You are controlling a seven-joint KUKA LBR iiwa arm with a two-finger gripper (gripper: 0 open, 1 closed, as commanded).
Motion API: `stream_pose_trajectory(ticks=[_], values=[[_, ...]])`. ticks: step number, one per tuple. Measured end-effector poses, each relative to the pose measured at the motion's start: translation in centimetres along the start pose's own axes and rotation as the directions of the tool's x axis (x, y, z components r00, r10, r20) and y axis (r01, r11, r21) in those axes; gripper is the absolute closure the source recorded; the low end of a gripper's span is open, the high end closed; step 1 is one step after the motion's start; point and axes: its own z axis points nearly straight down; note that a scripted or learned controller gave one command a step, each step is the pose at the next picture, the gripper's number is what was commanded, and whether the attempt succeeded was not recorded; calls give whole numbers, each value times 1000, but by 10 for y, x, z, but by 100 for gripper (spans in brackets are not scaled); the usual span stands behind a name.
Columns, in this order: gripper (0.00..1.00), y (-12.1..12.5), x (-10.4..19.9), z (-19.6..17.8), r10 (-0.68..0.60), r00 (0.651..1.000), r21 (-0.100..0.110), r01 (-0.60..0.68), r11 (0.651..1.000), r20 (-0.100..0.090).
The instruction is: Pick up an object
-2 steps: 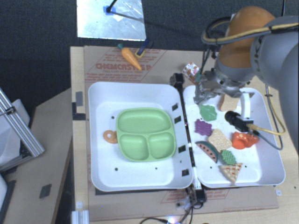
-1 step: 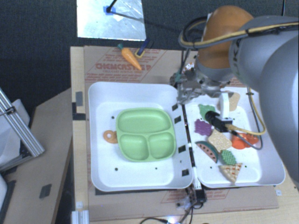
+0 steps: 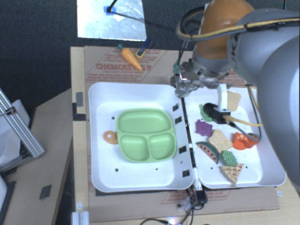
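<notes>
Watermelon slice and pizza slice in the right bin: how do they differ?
The watermelon slice is a curved crescent, red with a green rind; the pizza slice is a tan triangle. The watermelon slice lies nearer the divider between the bins; the pizza slice lies nearer the bin's front edge. Both are small toy foods lying flat in the right bin.

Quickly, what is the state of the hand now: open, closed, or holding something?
Hand: cannot be told; it hangs over the divider between the bins.
</notes>
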Motion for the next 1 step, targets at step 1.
stream_pose_trajectory(ticks=[1], values=[[100, -11, 0, 2, 4, 1000, 4, -4, 1000, 2]])
